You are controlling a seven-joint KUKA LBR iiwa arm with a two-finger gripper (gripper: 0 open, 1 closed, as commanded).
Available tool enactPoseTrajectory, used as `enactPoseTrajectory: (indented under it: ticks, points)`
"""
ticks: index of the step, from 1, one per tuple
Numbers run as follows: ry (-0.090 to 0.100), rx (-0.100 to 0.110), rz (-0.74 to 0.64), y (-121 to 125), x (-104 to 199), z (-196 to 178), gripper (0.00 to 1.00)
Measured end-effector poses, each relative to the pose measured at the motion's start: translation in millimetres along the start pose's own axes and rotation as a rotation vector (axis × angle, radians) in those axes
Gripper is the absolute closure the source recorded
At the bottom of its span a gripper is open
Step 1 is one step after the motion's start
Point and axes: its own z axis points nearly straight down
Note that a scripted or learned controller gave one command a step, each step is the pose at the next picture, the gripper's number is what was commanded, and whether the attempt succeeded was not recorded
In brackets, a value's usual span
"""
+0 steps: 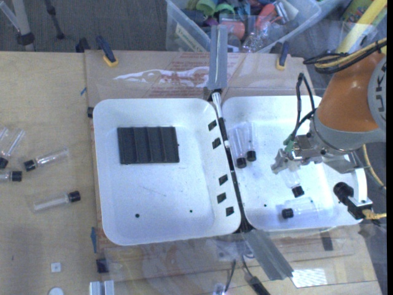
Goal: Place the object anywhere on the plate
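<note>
Your arm is hanging over the right bin, with the plate lying in the left one.

Nearest you, one vial (299, 211) is lying in the right bin (270, 112), and another vial (296, 188) is sitting just under the gripper (284, 162); you cannot tell how its fingers are standing. Farther left, two vials (244, 143) are lying together. The dark plate (148, 145) is lying far-left in the left bin (123, 217).

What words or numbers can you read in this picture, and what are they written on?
"UK": part of big dark letters on the grey arm, cut off at the picture's edge.
White marks on the clear sheet behind the bins: too blurred to read.
Nothing readable on the black plate or the vials.
</note>
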Motion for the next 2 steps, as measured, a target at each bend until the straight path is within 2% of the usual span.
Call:
enactPoseTrajectory:
  ticks: [1, 2]
  points:
    - [-0.001, 0.001, 0.149, 46, 81, -120, 1.00]
    - [-0.002, 0.005, 0.432, 4, 155, -141, 1.00]
